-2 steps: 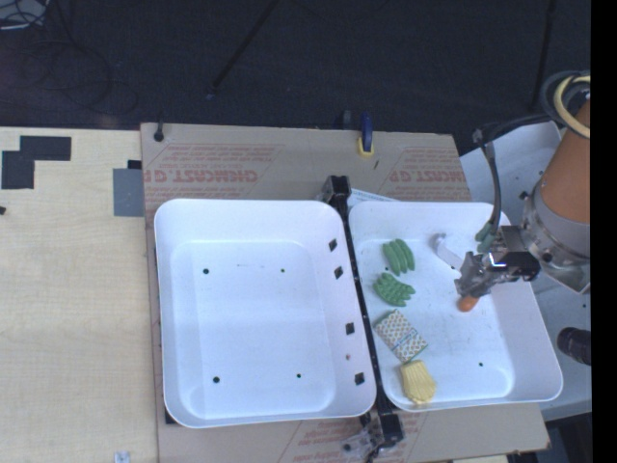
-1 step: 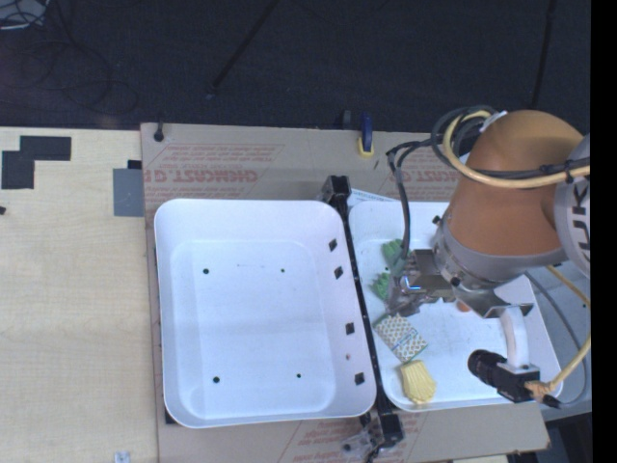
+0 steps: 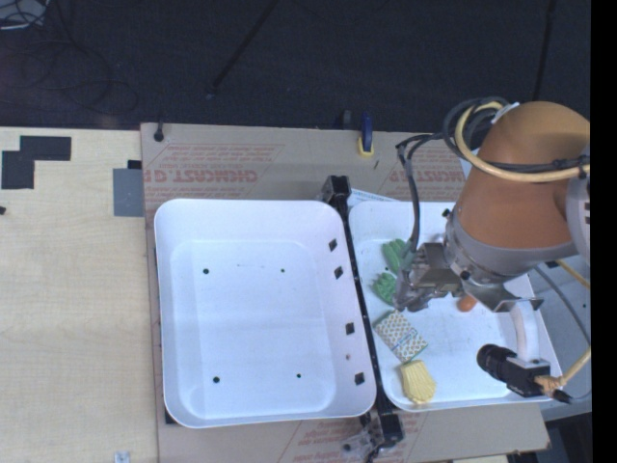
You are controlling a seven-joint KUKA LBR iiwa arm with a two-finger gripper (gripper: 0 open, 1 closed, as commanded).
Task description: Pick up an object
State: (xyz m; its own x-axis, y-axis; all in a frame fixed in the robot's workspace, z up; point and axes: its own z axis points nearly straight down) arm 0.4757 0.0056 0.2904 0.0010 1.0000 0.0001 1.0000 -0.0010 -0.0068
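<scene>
A dark floor with loose cables lies behind a pale wood-grain counter (image 3: 67, 307). On it sits a brown board (image 3: 241, 167) printed with red lettering, and the board carries two shallow white bins side by side. Both bins are smooth, glossy plastic with rounded corners. The left bin (image 3: 251, 205) shows a few small dark dots on its floor.

The grey arm (image 3: 525, 181), with its rounded orange band, reaches over the right bin (image 3: 463, 386). Its end effector (image 3: 416, 287) hangs low over the middle of that bin. Whether it is open or closed cannot be told, and nothing can be seen in its grip.

A green object (image 3: 393, 255), soft-looking and lumpy, lies just beside the end effector on the side nearer the left bin. A second green piece (image 3: 386, 287) lies just below it, very close to the tip. Whether either one touches the end effector cannot be told.

Nearer the front edge lies a flat rectangular piece (image 3: 400, 336) with a fine checked pattern, turned at an angle. A yellow, ridged, oblong object (image 3: 417, 381) rests near it against the bin's front wall. A small orange thing (image 3: 467, 304) peeks out from under the wrist.
</scene>
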